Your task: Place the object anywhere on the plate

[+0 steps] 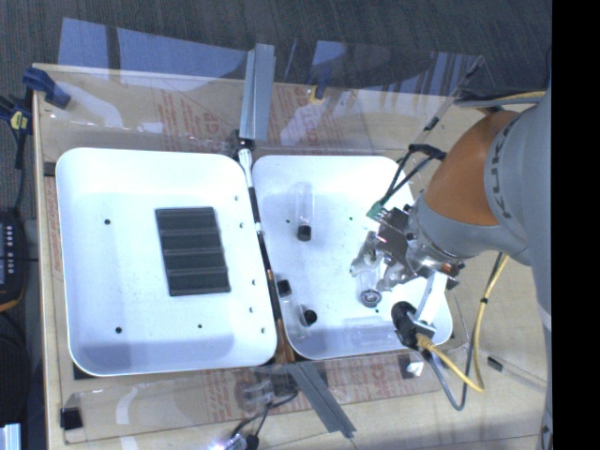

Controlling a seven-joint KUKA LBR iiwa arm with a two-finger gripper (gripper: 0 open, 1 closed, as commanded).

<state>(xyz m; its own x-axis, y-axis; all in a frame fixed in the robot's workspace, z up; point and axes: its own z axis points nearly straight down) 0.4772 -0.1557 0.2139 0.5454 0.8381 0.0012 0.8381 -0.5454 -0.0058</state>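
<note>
The plate (pixel 192 249) is a dark, ridged rectangle lying flat in the middle of the left bin (pixel 94 186). In the right bin (pixel 328 172) a clear tube with a black cap (pixel 302 216) lies near the upper left. Two small black-capped pieces (pixel 283 289) (pixel 307 317) sit by that bin's lower left wall. My gripper (pixel 373 275) is down in the right part of the right bin, well to the right of the tube. A small round metallic part (pixel 370 297) shows just beneath it. Nothing can be made out in its grasp.
A metal divider rail (pixel 255 92) runs down between the bins at the top. The grey and orange arm (pixel 487 186) covers the right bin's right side. Yellow and black cables (pixel 469 345) trail off its lower right corner.
</note>
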